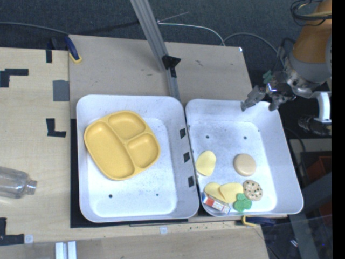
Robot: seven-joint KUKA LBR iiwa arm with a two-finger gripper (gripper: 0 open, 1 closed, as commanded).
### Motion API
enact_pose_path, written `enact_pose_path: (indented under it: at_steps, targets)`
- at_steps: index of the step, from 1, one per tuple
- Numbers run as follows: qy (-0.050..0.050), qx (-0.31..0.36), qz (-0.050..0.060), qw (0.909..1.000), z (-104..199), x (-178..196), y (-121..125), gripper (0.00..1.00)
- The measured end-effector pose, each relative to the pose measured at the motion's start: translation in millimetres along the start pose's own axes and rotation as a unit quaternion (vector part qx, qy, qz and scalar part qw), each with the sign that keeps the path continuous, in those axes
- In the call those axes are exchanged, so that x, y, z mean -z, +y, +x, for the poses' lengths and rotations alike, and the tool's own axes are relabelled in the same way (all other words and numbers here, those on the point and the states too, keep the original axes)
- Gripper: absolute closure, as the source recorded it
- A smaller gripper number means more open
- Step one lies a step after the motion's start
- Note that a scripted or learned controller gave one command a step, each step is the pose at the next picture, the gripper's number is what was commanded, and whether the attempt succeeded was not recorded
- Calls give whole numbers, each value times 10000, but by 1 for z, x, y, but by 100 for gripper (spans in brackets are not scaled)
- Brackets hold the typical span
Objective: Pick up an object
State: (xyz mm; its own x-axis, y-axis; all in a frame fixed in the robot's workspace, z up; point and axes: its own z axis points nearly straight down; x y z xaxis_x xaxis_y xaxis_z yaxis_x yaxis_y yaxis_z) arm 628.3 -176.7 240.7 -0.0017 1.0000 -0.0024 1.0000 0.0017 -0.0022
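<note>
My gripper [262,102] hangs over the far right corner of the right bin [226,128], its two dark fingers spread apart with nothing between them. Well below it, in the near half of that bin, lie the objects: a pale yellow oval piece [206,162], a beige round piece [245,164], a brown speckled cookie [252,190], two yellow pieces [225,191], a small green piece [242,203] and a red-and-white packet [216,203]. The gripper touches none of them.
The left bin [97,198] holds a yellow three-compartment plate [122,143]. A metal pole [153,31] slants down to the bins' far edge. A clear plastic bottle [14,182] lies at the left edge of the bench.
</note>
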Motion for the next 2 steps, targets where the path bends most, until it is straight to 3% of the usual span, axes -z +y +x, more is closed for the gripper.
enact_pose_path:
  at_steps: [1, 2]
  targets:
    - [1, -11, 8, 10000, -15, -21, -1, 0]
    - [31, 13, 49, 10000, 72, -131, -46, 0]
